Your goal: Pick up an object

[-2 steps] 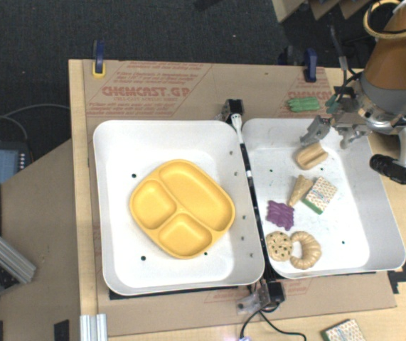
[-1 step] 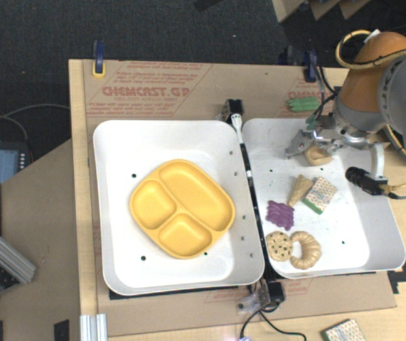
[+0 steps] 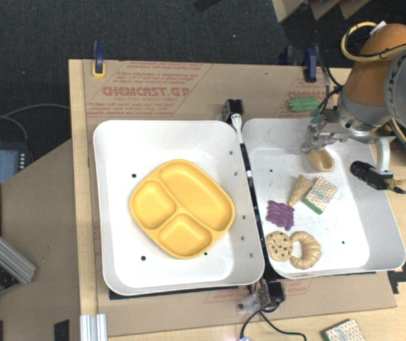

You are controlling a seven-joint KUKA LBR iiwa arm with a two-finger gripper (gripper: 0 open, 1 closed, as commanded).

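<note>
Reading "CHEMCAST GP" in red, the board (image 3: 146, 87).

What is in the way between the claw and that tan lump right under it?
Nothing visible. The claw sits right above the small tan rounded lump at the top of the right white bin. The cone-shaped piece and green-edged sandwich block lie lower down, off to the side.
</note>
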